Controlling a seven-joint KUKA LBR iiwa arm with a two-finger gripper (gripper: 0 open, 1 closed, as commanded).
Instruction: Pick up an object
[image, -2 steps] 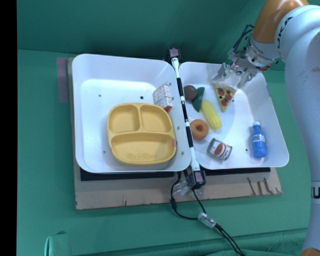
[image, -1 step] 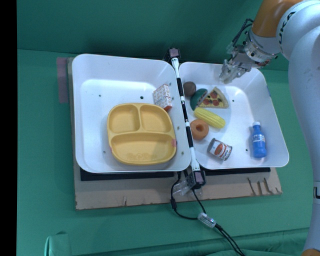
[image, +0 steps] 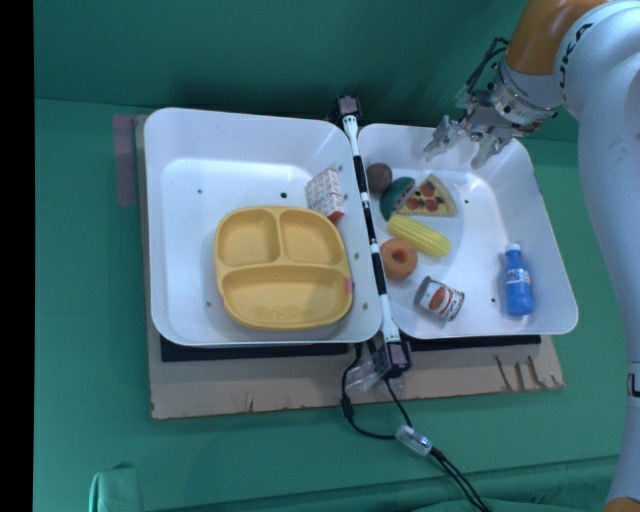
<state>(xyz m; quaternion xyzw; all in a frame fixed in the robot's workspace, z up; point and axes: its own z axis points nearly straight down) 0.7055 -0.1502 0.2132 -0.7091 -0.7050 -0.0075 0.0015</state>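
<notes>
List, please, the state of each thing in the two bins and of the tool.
tool: open, nothing between its fingers, above the right bin's far edge
yellow plate: flat in left bin, compartments bare
small carton: tilted against the divider
blue bottle: lying down
can: on its side
corn: lying flat
pizza slice: flat
donut: flat

We see the gripper (image: 462, 143) spread open above the right bin's (image: 545, 225) far edge, beyond the pizza slice (image: 430, 196), corn cob (image: 420, 236) and blue bottle (image: 515, 281).
</notes>
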